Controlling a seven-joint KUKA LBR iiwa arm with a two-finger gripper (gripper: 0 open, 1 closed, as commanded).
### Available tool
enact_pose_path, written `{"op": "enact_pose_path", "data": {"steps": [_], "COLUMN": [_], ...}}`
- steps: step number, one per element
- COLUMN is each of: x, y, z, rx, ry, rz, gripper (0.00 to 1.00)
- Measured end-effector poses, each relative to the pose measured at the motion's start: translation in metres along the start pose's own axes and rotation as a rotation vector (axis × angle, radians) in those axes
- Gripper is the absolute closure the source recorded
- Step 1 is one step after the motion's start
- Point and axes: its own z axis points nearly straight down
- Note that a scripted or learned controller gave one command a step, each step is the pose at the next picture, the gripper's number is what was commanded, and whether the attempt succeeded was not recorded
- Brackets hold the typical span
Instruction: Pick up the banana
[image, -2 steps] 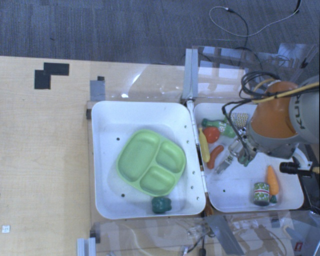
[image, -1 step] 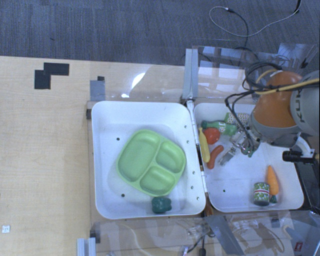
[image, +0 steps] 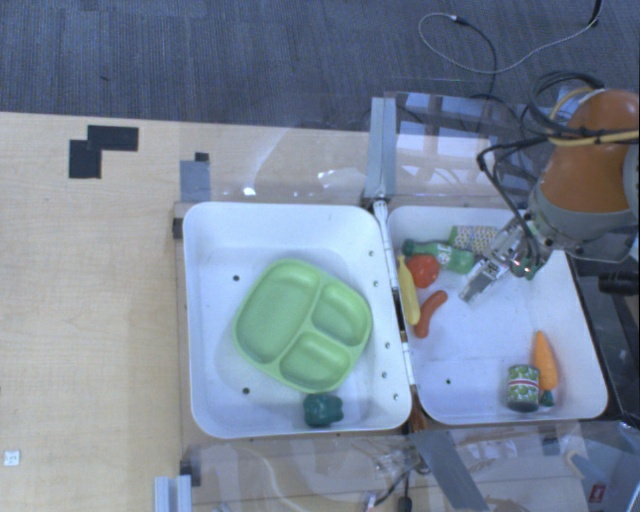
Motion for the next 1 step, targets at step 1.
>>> {"op": "enact_pose_path", "data": {"steps": [1], "x": [0.0343], "y": [-0.0721], "z": [0.0904], "rx": [0.0], "ry": [-0.002], "rz": [-0.298], "gripper": [0.0]}}
